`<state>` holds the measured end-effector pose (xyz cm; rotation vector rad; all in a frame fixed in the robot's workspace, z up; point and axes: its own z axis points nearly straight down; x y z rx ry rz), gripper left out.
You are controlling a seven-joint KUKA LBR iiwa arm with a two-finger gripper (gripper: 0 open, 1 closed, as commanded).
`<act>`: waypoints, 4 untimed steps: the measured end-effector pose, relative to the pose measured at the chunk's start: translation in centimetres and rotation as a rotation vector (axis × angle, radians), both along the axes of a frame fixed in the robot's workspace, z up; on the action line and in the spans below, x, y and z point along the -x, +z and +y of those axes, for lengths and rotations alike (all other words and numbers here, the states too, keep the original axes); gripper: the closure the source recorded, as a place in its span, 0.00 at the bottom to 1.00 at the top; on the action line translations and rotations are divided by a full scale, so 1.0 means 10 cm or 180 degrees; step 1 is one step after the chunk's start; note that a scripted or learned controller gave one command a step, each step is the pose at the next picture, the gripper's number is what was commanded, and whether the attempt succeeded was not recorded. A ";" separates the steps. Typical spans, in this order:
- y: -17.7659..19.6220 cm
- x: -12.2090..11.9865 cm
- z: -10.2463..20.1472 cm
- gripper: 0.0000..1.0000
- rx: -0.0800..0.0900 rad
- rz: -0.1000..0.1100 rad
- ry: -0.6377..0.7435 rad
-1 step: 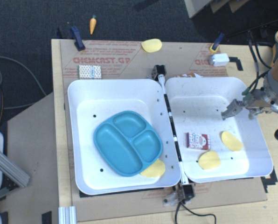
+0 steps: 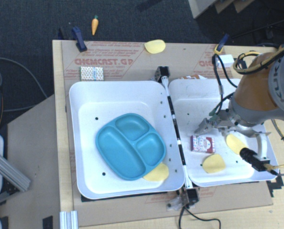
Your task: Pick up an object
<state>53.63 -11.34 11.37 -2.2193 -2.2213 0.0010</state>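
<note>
Camera view from above lets us look down on two shallow white bins side by side on a bench. We start with the left bin (image 2: 80, 104). A blue divided plate (image 2: 130, 146) lies in it, tilted, with three compartments. At the plate's lower right edge we see a yellow chip-like piece (image 2: 157, 172), partly tucked under the plate and close to the bin's front right corner.

Moving across the divider, we come to the right bin (image 2: 194, 92). Near its middle lies a small red and white packet (image 2: 202, 144), flat on the floor of the bin. Just below and to the right of the packet we find a yellow piece (image 2: 213, 163), and further right a second yellow piece (image 2: 235, 143), partly covered by the arm's hardware.

We see the arm (image 2: 258, 92) reaching in from the right, its orange band above the wrist. Its pincer (image 2: 212, 123) hangs over the right bin, just above the packet and a little to the packet's right. Nothing shows between its tips, and we cannot tell whether it is released or clenched. The packet lies apart from the pincer, just beside it towards the front of the bin.

Outside the bins, on the bench behind them, we notice another yellow piece (image 2: 155, 46) and a small patterned packet (image 2: 92, 73).
</note>
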 end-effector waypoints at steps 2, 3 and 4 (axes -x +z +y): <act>-0.15 0.19 0.13 1.00 0.0014 -0.0061 -0.0009; -0.14 0.19 0.13 0.00 0.0014 -0.0060 -0.0009; -0.08 -0.78 -0.56 0.00 0.0006 -0.0010 -0.0002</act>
